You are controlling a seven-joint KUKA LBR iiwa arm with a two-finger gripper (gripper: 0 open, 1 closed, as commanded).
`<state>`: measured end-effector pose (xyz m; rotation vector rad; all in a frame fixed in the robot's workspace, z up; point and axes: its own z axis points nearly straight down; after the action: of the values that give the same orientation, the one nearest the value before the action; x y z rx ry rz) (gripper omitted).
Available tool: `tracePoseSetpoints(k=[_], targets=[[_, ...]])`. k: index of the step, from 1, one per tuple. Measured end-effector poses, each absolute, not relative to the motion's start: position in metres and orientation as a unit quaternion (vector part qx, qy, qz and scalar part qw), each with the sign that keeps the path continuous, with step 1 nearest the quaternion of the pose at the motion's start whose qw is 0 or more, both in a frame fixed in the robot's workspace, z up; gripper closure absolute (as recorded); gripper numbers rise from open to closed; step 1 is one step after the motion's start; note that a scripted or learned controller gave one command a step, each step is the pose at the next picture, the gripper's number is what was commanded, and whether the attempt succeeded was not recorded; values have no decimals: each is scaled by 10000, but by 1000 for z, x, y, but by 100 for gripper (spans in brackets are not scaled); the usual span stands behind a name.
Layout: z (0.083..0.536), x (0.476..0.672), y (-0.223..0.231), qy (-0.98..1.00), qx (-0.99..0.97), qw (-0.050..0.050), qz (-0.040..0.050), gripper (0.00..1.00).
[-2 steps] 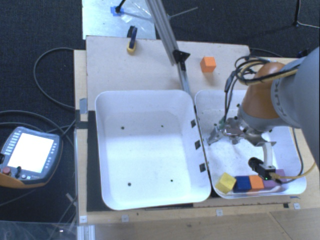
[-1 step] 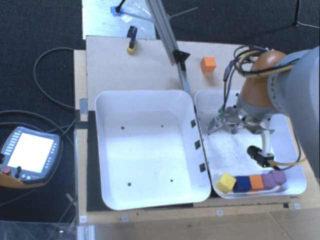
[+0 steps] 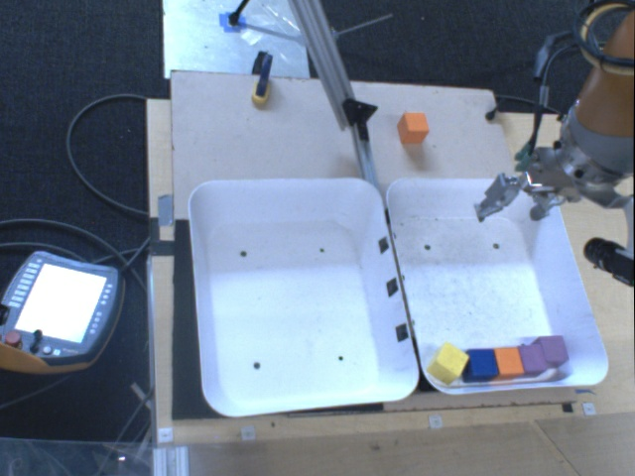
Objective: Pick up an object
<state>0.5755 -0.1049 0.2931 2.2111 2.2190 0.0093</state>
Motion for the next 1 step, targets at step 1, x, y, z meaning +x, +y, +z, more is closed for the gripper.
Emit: tracePoseSetpoints(k=[1], targets=[[299,576,-104,7107,7035,29,14,100]])
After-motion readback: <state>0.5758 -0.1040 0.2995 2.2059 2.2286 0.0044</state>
